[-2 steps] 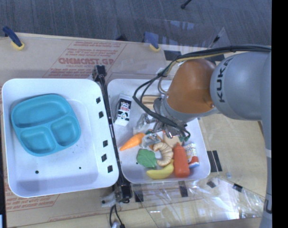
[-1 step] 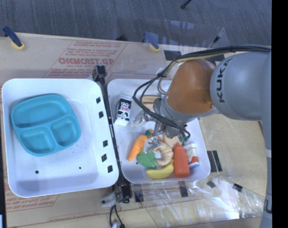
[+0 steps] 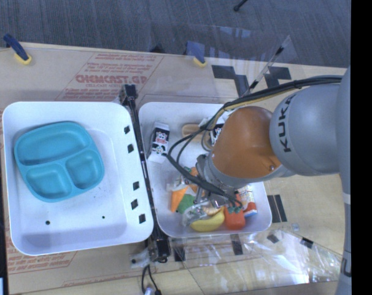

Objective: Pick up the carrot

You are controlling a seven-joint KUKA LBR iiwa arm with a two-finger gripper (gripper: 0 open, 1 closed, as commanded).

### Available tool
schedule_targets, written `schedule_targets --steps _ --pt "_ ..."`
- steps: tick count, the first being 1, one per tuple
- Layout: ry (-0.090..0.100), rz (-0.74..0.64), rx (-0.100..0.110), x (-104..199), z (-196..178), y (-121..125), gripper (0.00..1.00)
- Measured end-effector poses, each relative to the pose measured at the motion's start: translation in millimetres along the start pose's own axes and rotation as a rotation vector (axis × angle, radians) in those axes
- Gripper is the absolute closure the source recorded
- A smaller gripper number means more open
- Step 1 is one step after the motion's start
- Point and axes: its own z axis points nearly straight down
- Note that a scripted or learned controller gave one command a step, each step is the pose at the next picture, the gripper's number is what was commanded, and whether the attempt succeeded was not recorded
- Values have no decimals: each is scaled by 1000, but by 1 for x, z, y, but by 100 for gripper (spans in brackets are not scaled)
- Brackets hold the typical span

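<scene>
The carrot is a short orange piece with a green top, lying at the front left of the right bin. My gripper hangs low over the pile just to the right of the carrot, right next to its green end. The orange wrist band and grey arm hide much of the bin's middle and right side.
A yellow banana and a red toy lie by the front wall, right under the gripper. A small white carton stands at the right bin's back left. The left bin holds a blue divided tray.
</scene>
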Motion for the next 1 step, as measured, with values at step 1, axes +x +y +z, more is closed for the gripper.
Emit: schedule_targets --steps 1 --pt "-5 -8 1 -3 -11 1 100"
